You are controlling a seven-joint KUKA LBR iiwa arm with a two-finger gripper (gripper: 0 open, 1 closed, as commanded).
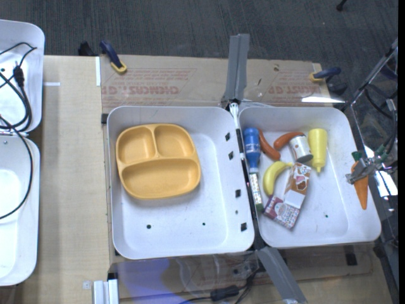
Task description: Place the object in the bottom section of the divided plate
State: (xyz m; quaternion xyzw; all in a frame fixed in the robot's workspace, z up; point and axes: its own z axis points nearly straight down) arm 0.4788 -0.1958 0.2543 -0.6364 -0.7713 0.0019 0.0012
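A yellow divided plate (158,160) lies in the left bin (183,233). It has two small sections at the top and one wide section at the bottom. My gripper (359,171) is at the far right edge of the right bin (329,223). It is shut on the top end of an orange carrot (362,194), which hangs down from the fingers over the bin's right rim. The plate is far to the gripper's left, across both bins.
The right bin holds a blue bottle (251,143), a red sausage (281,141), a small can (300,149), a yellow mustard bottle (317,147), a banana (273,175) and a snack box (290,198). A raised divider (243,170) separates the bins.
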